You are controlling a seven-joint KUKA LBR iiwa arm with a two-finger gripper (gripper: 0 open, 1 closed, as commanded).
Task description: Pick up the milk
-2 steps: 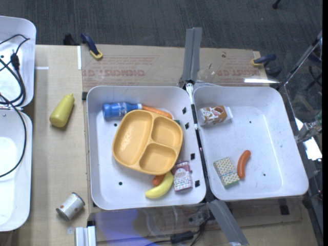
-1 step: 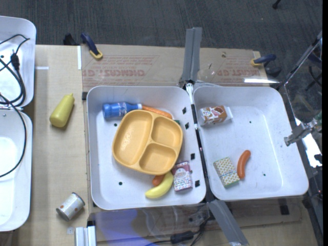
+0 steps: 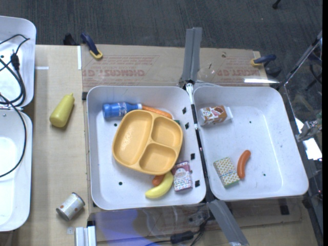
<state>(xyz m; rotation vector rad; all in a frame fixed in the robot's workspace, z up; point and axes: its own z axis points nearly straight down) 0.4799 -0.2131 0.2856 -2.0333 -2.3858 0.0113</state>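
Curved banana (image 3: 159,188) — beside boxy milk carton (image 3: 182,177).

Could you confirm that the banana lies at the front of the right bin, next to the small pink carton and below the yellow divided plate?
Not quite: the camera view shows the banana at the front of the left bin, not the right one. It does lie next to the small pink carton, below the yellow divided plate.
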